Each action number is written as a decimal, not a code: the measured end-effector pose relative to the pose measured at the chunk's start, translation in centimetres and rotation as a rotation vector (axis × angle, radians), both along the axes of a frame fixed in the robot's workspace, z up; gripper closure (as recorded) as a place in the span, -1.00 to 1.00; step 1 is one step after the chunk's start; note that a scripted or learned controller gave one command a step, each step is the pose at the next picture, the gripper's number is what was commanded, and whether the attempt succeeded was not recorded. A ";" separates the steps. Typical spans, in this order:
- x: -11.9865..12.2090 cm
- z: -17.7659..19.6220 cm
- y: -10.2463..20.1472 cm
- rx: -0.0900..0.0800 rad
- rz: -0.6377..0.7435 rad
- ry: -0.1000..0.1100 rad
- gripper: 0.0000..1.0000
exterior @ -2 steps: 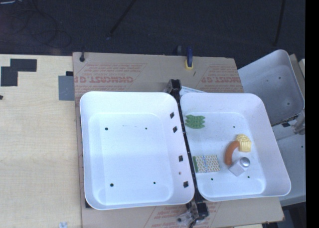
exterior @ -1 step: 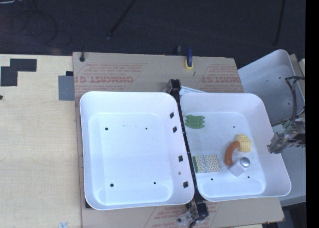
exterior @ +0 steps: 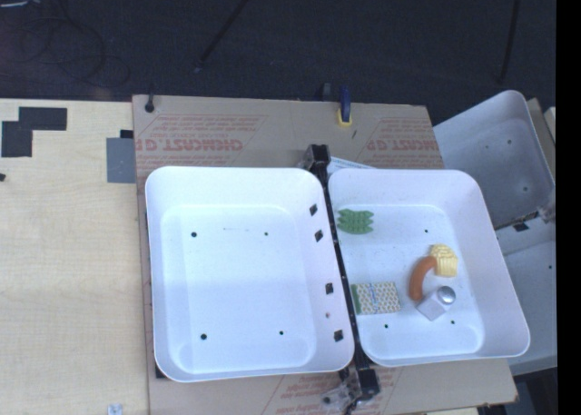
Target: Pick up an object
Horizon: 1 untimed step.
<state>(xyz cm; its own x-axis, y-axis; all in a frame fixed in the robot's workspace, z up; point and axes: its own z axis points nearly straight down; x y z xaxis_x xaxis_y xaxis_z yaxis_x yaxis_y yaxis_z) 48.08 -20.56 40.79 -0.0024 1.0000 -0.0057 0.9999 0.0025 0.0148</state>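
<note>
Five candidate objects, all in right bin [exterior: 497,250]: green ridged piece [exterior: 355,221] at 10 o'clock of bin floor, lying alone. Yellow knobbly piece [exterior: 444,261] at 3 o'clock, touching orange sausage shape [exterior: 420,277] just at its 8 o'clock. Small grey block [exterior: 438,301] at 5 o'clock of orange one, close by. Checkered flat pad [exterior: 376,297] at 7 o'clock of bin, near divider. Left bin [exterior: 152,241] alongside on bench [exterior: 64,259]. End effector state: cannot tell.

Pale grey plate [exterior: 495,154], right edge, tilted
</note>
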 end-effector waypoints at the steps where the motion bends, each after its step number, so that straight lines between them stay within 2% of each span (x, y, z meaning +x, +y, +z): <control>1: -0.4 8.4 5.0 0.004 0.004 0.007 1.00</control>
<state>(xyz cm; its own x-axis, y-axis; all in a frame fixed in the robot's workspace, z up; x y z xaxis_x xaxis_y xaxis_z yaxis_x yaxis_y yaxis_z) 47.64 -15.51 49.20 -0.0061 1.0000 -0.0014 1.0000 0.0061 0.0074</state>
